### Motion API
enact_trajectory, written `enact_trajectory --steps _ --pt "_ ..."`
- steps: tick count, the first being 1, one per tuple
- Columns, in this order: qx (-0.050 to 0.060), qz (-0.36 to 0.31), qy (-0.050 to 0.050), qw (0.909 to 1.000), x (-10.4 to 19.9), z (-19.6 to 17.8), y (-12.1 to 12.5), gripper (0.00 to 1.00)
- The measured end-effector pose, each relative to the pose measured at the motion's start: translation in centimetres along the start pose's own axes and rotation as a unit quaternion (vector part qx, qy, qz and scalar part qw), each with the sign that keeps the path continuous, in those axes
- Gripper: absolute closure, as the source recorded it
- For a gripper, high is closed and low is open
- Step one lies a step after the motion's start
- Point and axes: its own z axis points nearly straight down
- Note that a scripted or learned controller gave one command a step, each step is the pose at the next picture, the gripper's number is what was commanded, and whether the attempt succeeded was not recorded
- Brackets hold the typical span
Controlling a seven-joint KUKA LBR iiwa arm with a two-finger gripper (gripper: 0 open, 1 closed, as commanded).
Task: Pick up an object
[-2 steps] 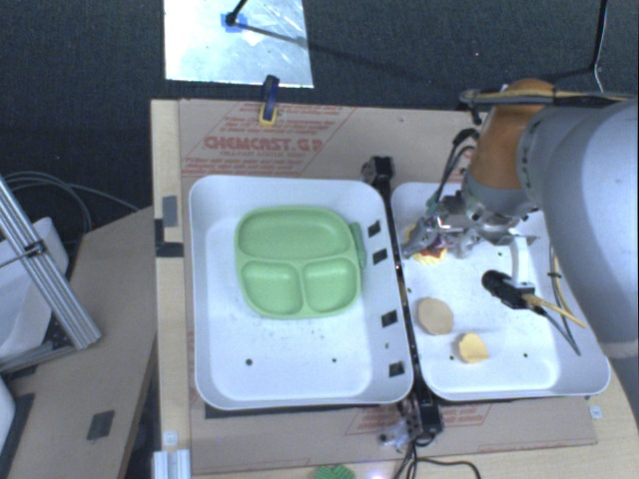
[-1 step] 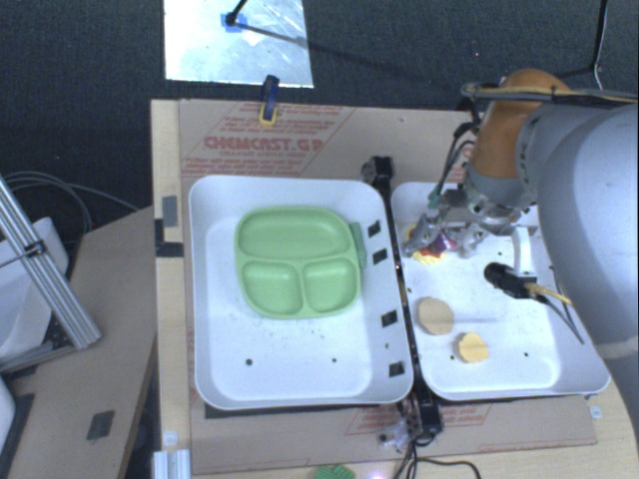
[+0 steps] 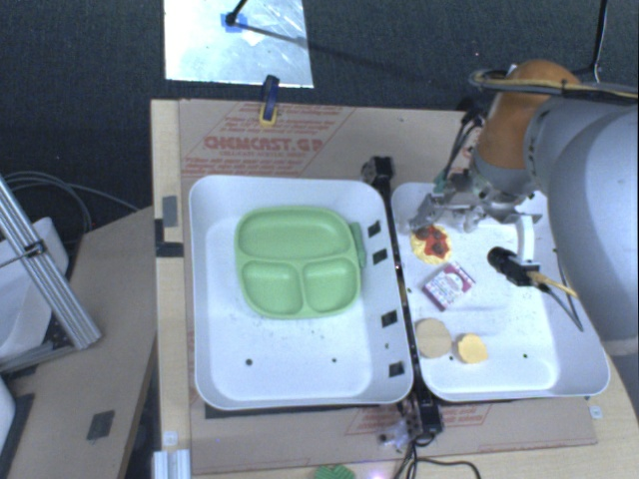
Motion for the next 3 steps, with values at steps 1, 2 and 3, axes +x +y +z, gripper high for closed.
enact_trajectory --steps 1,2,3 --pt "0.0 0.0 0.0 1.0 -3.0 0.0 -0.5 0.0" --pt "0.0 0.001 0.0 1.0 -6.6 0.1 -1.7 0.0" --pt "0.001 0.001 0.0 1.0 -9.3 0.1 -3.8 0.0"
